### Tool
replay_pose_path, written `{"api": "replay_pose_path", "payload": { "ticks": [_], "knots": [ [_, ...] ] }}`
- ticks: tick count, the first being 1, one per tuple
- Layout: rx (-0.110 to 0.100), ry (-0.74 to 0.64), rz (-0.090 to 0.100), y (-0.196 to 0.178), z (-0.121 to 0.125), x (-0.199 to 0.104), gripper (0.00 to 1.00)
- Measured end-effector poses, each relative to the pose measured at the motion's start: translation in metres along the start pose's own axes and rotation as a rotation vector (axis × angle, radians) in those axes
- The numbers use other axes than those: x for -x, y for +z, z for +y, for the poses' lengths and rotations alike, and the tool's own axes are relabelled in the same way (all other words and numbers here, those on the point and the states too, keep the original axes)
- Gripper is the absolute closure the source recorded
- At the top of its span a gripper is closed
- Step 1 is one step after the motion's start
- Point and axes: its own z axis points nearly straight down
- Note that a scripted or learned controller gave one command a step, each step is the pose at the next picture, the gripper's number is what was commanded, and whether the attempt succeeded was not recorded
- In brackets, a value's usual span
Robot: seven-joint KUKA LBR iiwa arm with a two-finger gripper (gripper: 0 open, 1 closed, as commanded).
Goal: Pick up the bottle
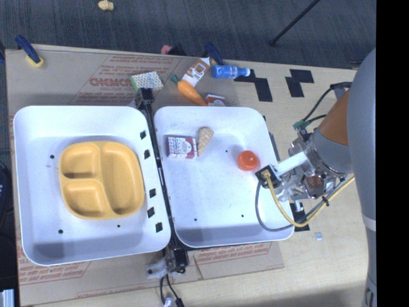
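Bottle (229,72) beyond right bin (204,197) far rim, well apart from jaws.

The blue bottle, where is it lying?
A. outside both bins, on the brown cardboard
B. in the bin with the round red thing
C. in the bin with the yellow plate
A: the blue bottle lies on its side on the brown cardboard, just past the far rim of the bin that holds the round red thing, and not inside either bin.
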Motion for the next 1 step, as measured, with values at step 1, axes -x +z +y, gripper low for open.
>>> {"api": "replay_pose_path", "payload": {
  "ticks": [1],
  "knots": [
    [0.0,-0.059,0.0,-0.0082,-0.0191,-0.0042,1.0]
  ]
}}
